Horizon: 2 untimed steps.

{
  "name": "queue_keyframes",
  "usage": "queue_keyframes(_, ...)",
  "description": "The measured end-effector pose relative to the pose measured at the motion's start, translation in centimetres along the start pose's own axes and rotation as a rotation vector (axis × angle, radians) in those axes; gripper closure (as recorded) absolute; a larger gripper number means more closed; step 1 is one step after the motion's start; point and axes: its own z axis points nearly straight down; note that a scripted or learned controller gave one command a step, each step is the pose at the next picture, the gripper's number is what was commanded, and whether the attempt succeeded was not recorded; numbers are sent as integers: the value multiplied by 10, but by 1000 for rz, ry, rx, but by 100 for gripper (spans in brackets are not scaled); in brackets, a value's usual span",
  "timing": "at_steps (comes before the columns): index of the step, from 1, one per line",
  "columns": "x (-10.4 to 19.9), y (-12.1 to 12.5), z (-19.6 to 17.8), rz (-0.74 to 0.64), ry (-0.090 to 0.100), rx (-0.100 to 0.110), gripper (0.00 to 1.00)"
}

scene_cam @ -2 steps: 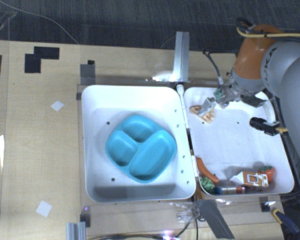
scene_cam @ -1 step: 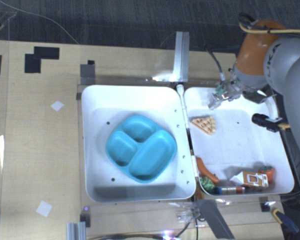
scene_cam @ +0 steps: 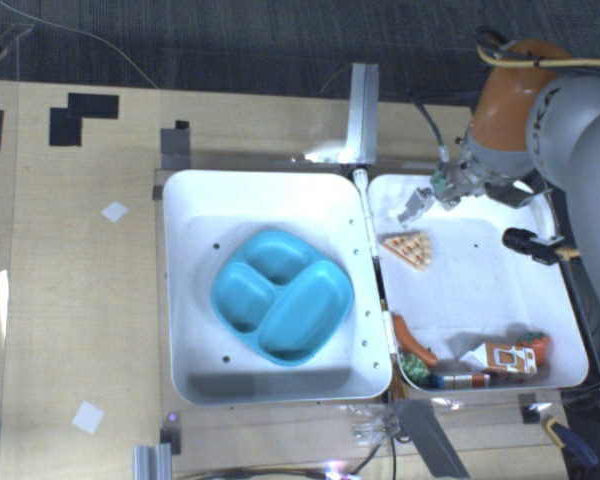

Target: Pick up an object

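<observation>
On the pale wooden counter (scene_cam: 70,298) sit my two shallow white bins, side by side. The left white plastic bin (scene_cam: 190,218) holds one thing: a light blue plastic plate with three compartments (scene_cam: 282,296), lying flat near the bin's middle, well apart from every wall.

A thin divider runs between the bins, with a metal post (scene_cam: 364,113) standing at its far end.

The right white plastic bin (scene_cam: 550,308) holds several small things. A triangular, tan, waffle-patterned piece like a slice of toy food (scene_cam: 408,248) lies flat in the bin's far-left part, near the divider. Along the near wall lies a cluster: an orange carrot-like toy (scene_cam: 412,338) leaning at the near-left corner, a green rounded item (scene_cam: 414,370) just beside it, a slim dark marker-like stick (scene_cam: 460,378), and an orange and white printed packet (scene_cam: 508,358) touching the near wall.

My grey arm with its orange band (scene_cam: 505,103) reaches in over the right bin's far edge. My hand (scene_cam: 418,205) hangs just above and beyond the waffle slice, tilted down toward the left, and holds nothing. Whether its tips are spread or pressed together I cannot tell; they are too small and blurred.
</observation>
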Motion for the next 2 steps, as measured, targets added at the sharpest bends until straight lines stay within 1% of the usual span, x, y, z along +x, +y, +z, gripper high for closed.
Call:
queue_keyframes(1,24,-23,9,-240,-18,-23,0)
queue_keyframes(2,41,-71,6,-614,-3,0,0)
